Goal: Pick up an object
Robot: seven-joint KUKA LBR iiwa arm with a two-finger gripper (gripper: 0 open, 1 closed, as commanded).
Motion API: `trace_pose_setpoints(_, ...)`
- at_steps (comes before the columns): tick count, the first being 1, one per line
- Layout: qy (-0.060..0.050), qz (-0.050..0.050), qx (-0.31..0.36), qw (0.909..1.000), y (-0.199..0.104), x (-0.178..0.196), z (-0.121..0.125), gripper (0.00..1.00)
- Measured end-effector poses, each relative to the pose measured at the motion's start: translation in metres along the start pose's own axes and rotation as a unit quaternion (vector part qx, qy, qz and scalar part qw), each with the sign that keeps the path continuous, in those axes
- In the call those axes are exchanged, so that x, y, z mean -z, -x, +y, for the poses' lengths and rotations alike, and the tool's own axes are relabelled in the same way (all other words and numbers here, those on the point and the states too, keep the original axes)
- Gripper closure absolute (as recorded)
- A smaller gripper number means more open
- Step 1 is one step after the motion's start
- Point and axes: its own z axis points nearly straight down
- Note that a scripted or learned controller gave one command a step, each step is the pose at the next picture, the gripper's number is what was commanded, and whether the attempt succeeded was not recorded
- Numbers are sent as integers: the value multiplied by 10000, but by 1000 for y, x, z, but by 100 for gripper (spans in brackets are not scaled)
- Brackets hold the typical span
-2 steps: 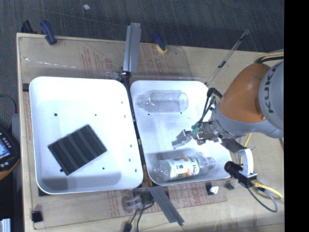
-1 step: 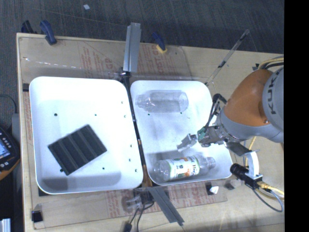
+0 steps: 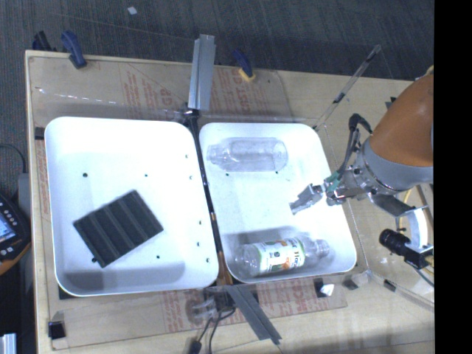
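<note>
In the right bin [image 3: 221,198] lie two clear plastic bottles. One bottle without a label [image 3: 247,154] rests along the far side. A labelled bottle [image 3: 280,257] lies along the near wall, its cap pointing right. A black ribbed slab [image 3: 118,227] lies in the left bin [image 3: 110,135]. My gripper [image 3: 302,200] hangs over the right part of the right bin, between the two bottles and apart from both, with nothing seen in it.
A grey bar [image 3: 201,72] stands at the seam behind the bins and another [image 3: 254,316] lies in front. Blue clamps [image 3: 74,50] grip the bench's far edge. The arm's orange band [image 3: 409,124] is beyond the right bin's right wall.
</note>
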Motion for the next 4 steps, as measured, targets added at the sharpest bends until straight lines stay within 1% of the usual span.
trace_pose_setpoints(1,-6,6,1466,9892,-2,-35,-7,0)
trace_pose_setpoints(3,-6,5,1465,9892,-2,-35,-7,0)
trace_pose_setpoints(4,-18,8,1873,9823,-57,-82,85,0)
